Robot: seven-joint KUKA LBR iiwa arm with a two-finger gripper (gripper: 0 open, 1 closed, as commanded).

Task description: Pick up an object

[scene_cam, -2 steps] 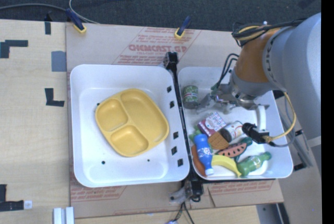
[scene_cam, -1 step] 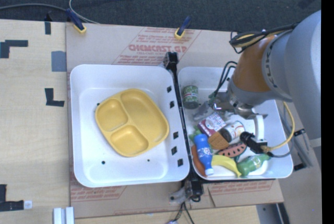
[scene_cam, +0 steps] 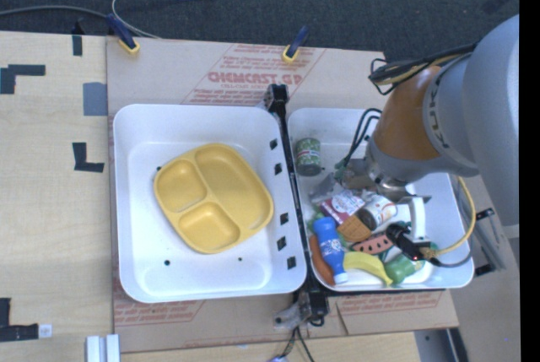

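Lighting: bright, even, from overhead. Shadows: soft and short beneath the yellow three-compartment plastic plate [scene_cam: 213, 197]. Glare: mild sheen on the left shallow white plastic bin [scene_cam: 135, 183]. Sharpness: moderate; small items appear soft, compression-blurred. Edge distortion: none evident.

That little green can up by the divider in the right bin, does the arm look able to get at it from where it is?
Probably yes. The green can stands alone in the right bin, apart from the toy pile, with nothing over it. The arm hangs just beside it over the same bin, so only a short sideways move seems needed.
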